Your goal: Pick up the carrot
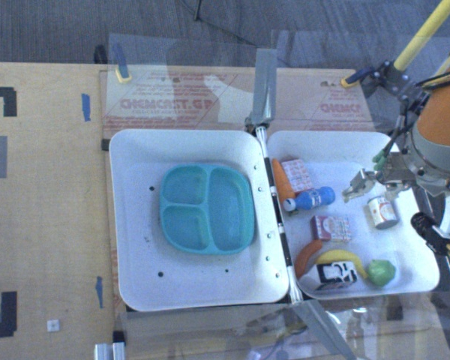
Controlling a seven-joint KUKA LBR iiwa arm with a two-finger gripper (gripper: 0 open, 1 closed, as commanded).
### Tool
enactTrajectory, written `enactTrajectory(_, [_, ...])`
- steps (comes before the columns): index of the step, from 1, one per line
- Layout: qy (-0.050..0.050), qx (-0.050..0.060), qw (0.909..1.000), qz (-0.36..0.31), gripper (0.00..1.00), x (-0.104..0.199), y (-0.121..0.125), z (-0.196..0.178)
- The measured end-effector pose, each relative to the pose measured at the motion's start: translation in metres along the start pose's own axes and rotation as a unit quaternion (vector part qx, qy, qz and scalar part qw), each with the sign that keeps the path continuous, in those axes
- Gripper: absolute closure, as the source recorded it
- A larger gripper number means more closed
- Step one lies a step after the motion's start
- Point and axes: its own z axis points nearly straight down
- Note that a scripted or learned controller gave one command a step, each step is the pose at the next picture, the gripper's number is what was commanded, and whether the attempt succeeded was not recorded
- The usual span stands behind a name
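Behind left bin, cardboard lettering, unreadable

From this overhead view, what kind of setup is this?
Likely a robot pick-and-place test bench: two white bins side by side, toy food such as a carrot and banana, and a gripper above them.

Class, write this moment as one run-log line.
gripper: over right bin, holds nothing | carrot: at bin's left wall, untouched | step: not yet picked

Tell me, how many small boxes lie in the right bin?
2. One box lies near the bin's far left, beside the carrot. The other box lies in the middle, below the blue bottle. Others may be hidden under the arm.
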Motion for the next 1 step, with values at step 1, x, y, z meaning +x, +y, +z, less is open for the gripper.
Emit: enactTrajectory(1, [-0.001, -0.004, 0.9974, -0.072, 0.0, 0.0034, -0.0554, 0.123])
